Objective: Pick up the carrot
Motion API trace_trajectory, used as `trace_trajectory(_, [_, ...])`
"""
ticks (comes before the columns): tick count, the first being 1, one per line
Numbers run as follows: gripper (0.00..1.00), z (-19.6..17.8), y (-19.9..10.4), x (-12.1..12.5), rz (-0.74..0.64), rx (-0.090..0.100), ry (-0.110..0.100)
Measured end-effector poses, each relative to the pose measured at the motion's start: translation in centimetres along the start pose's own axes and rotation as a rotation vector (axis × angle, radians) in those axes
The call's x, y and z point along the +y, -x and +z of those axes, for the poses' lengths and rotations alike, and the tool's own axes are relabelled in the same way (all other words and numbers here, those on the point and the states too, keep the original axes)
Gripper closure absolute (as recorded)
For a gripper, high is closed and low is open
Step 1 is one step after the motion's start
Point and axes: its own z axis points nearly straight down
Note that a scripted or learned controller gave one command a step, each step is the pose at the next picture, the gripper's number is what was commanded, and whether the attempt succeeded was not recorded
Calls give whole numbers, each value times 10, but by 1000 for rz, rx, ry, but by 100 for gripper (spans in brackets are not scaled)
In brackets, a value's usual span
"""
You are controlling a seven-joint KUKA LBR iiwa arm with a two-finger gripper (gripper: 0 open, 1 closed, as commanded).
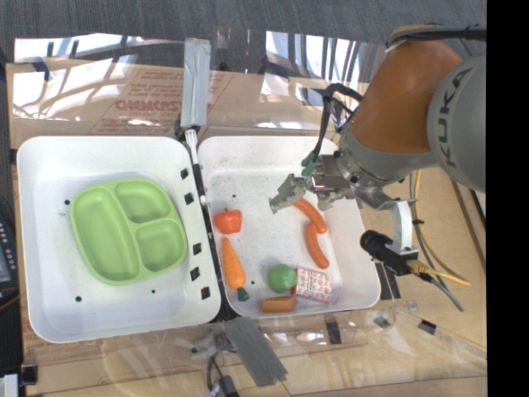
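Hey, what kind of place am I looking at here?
Probably a robotics lab bench for pick-and-place trials: a KUKA arm reaches over two taped-down white bins, one holding toy food such as a carrot, the other a green tray.

We saw a light green three-compartment plastic tray in the left white bin; at its three o'clock lay a small red pepper.

**Arm reaching in from the right of the frame**

The grey KUKA arm is entering from the upper right of the frame, its orange band showing broad above the wrist. The wrist is angling down and leftward toward the frame's centre. The gripper is pointing left, its fingers looking parted and closing on nothing.
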Motion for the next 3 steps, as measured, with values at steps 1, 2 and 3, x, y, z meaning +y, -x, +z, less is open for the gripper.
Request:
trace_trajectory(1, [0,82,-56,-38,-583,1,0])
trace_trajectory(2, [0,89,-19,-38,-761,2,1])
trace_trajectory(3, [0,155,0,-38,-682,3,0])
